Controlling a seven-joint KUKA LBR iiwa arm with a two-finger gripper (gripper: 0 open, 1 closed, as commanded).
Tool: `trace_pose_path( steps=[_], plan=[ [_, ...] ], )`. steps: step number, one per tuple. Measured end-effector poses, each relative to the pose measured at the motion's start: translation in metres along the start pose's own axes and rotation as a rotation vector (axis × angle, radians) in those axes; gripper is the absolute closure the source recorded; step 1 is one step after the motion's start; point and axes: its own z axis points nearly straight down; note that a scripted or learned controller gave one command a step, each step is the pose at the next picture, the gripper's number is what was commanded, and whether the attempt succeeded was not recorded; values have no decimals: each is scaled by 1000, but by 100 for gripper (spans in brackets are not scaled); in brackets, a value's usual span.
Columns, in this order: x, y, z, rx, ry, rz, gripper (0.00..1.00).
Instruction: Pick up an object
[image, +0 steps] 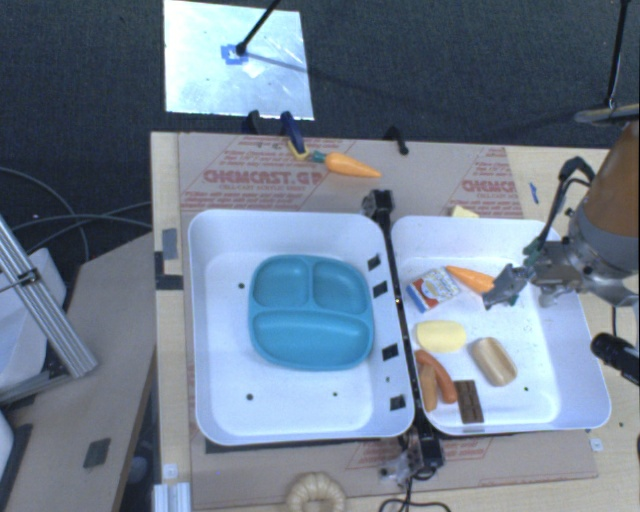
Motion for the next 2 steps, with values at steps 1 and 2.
trace_pose_path(
  steps=[1,2],
  plan=[
    [0,2,-6,-12,-1,-2,0],
    [0,1,57,-6,0,0,0]
  ],
)
